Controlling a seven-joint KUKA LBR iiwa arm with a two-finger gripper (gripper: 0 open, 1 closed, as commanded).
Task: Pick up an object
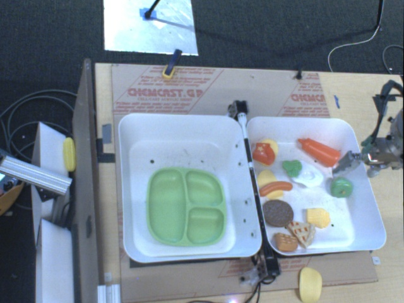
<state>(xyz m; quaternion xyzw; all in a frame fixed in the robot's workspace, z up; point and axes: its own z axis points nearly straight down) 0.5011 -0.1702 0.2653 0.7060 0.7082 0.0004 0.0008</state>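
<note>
the gripper (349, 161) is hanging over the right bin's (369, 229) far edge, can't tell its state; nearest is the green ball (341, 187), sitting just below-left of it.

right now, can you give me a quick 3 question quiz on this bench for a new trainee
1. True or false: the green divided plate lies in the left bin.
2. Which item lies nearest the gripper? A: the brown patty B: the green pepper C: the waffle
3. Fill in: the yellow piece at the front lies ____ the bins.

Key: 1 true; 2 B; 3 outside
</note>
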